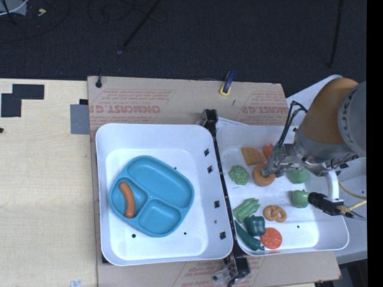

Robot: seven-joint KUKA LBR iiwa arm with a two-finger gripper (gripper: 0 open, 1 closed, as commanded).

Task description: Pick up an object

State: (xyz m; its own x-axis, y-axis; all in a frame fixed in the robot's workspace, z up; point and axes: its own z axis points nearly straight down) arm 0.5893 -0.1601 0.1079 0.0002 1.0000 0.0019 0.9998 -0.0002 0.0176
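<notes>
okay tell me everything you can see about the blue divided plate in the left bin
The blue divided plate is a glossy, plastic-looking tray with rounded corners, moulded into three compartments: a large one toward the back and two smaller ones at the front. It lies flat, turned at an angle, on the floor of the left bin, slightly left of centre. An orange toy sausage lies in its front-left compartment. Nothing else touches it.

Upside-down red lettering, seemingly "CHEMCAST", on cardboard (128,107)
</notes>
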